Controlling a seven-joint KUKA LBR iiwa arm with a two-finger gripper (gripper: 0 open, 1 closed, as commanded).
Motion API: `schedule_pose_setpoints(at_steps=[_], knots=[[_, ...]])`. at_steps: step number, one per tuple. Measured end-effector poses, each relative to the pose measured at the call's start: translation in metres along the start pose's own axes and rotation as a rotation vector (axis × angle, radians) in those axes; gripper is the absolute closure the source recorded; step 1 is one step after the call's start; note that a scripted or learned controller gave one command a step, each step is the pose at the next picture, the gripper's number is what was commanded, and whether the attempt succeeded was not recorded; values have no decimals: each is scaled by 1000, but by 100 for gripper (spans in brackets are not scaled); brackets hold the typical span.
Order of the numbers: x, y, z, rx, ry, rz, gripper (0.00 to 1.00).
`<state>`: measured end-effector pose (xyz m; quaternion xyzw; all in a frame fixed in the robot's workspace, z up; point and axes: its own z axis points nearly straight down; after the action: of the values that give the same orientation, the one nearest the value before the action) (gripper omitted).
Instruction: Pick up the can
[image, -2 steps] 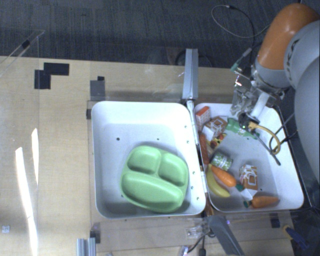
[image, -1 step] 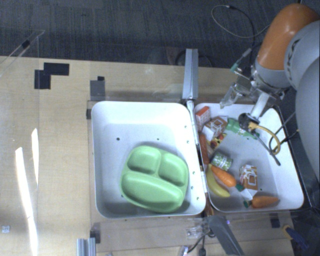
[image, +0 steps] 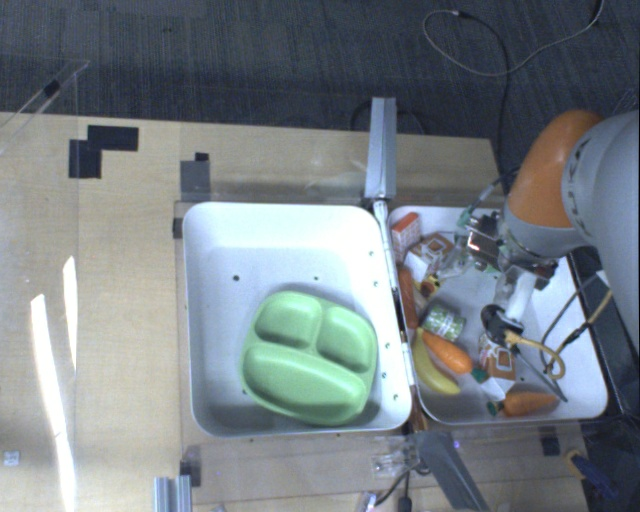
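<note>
Bench of pale wood (image: 100, 350) spreads under the whole scene, with black tape marks (image: 100, 146) at its far left. Next in bulk comes the grey robot arm with an orange band (image: 560, 190), reaching in from the right and bending down over the far part of the right-hand shallow white plastic bin (image: 585, 385). The left-hand shallow white plastic bin (image: 205, 300) touches it side by side, and an upright grey metal post (image: 383, 150) stands at the far end of the seam between them. A light green moulded plastic tray with three compartments (image: 312, 357) lies in the near half of the left bin.

The two-finger gripper (image: 470, 245) hangs over the far middle of the right bin; whether it is spread or pressed together cannot be told, and nothing is seen held in it. A red and white carton (image: 405, 232) sits in that bin's far left corner. A yellow banana (image: 435, 375) lies against the near left wall, with an orange carrot (image: 447, 354) resting just beside it on the far side. A second orange carrot (image: 527, 402) lies along the near wall.

The small metal can with a green label (image: 443, 323) lies left of centre in the right bin, just beyond the first carrot, nearer than the gripper and apart from it.
</note>
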<state>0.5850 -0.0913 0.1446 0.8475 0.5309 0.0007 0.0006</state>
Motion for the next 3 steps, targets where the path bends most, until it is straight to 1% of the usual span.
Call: schedule_pose_setpoints(at_steps=[1, 2, 3], knots=[[-38, -22, 56, -8, 5, 69, 0], [-35, -20, 44, -14, 9, 69, 100], [-35, -20, 44, -14, 8, 69, 0]])
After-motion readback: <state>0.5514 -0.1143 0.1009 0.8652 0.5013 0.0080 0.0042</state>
